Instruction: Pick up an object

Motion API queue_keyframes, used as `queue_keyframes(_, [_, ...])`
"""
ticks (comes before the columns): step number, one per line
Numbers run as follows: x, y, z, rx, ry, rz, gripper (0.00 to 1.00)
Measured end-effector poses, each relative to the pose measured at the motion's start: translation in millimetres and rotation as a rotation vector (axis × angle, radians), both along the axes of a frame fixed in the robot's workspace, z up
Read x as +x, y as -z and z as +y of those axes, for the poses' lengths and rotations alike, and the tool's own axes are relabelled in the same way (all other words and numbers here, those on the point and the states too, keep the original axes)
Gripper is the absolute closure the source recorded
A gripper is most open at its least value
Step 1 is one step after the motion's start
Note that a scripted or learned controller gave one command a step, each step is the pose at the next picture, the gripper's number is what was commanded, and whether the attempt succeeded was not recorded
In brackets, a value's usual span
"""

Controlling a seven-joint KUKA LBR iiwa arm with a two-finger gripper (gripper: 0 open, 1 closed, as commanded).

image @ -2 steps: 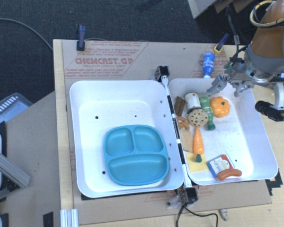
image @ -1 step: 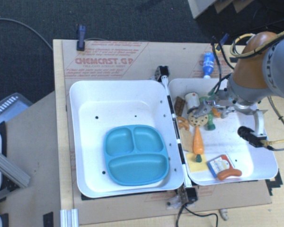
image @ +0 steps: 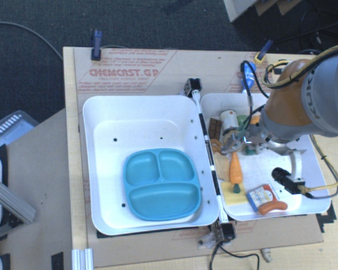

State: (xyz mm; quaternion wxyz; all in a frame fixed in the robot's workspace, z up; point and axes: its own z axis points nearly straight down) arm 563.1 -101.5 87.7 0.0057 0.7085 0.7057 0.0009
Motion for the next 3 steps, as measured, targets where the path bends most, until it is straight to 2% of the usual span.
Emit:
queue_keyframes(1, [-23, 0, 0, 0.000, 0.001, 0.001, 0.00])
queue_keyframes(2, [-23, -8, 1, 0.003, 0.000, 0.003, 1.00])
queue_keyframes(3, [-10, -124, 64, 0.007, -0.005, 0.008, 1.00])
